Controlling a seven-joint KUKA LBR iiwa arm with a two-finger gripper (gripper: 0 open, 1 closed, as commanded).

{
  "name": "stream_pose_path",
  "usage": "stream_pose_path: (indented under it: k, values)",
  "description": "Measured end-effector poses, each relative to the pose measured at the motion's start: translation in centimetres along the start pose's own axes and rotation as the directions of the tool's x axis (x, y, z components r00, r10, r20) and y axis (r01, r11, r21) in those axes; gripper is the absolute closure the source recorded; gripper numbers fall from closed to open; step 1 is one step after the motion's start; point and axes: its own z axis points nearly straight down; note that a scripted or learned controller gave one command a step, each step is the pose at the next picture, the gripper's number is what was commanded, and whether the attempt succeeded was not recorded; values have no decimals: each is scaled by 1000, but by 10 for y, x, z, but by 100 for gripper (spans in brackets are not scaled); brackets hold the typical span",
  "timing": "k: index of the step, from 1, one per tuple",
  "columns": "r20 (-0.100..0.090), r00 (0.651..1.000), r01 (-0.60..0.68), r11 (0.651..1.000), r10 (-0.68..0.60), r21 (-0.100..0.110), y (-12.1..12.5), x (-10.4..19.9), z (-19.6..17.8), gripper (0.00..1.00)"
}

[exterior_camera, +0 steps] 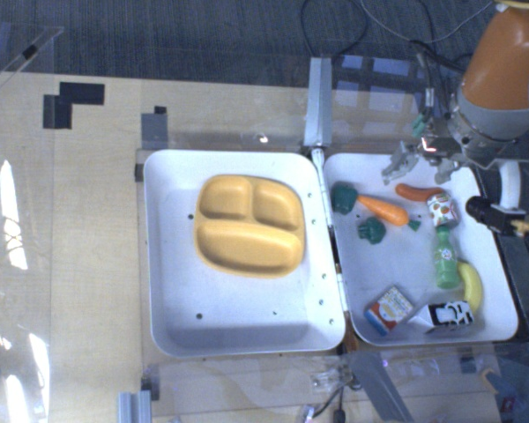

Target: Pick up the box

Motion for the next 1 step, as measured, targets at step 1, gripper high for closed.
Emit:
stream_pose_path:
  k: [1]
  values:
    - [0,999,41,999,-41,2,-23,-31,144,0]
